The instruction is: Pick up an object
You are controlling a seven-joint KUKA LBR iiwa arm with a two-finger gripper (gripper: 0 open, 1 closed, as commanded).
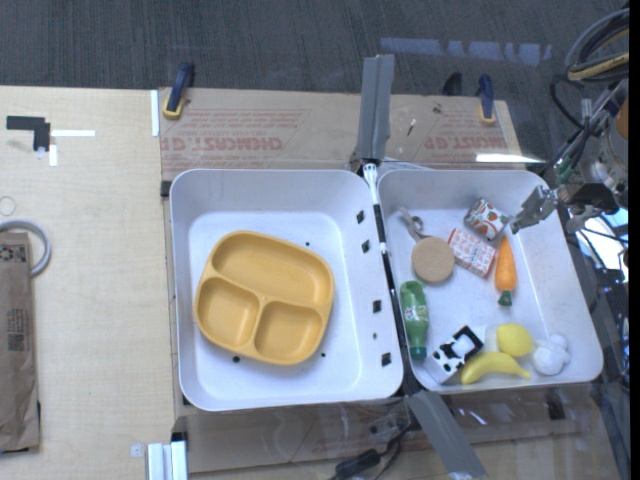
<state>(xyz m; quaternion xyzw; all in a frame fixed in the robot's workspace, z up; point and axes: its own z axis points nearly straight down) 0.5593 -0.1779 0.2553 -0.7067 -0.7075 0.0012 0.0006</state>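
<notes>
Overhead slanted view of both bins (185,298)

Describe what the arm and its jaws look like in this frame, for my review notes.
Little of the arm is in frame, at the right edge: a grey, metallic wrist section with a sliver of orange at the frame edge above it. Dark and yellowish cables loop above it. The gripper is a slim grey metal piece tapering towards the right bin. No markings are legible.

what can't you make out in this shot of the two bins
- Gripper, camera view: too small and blurred to tell how the jaws stand.
- Arm: cut off by the right edge.
- Small red carton: label too small to read.
- Brown bag: cut off by the left edge.
</notes>
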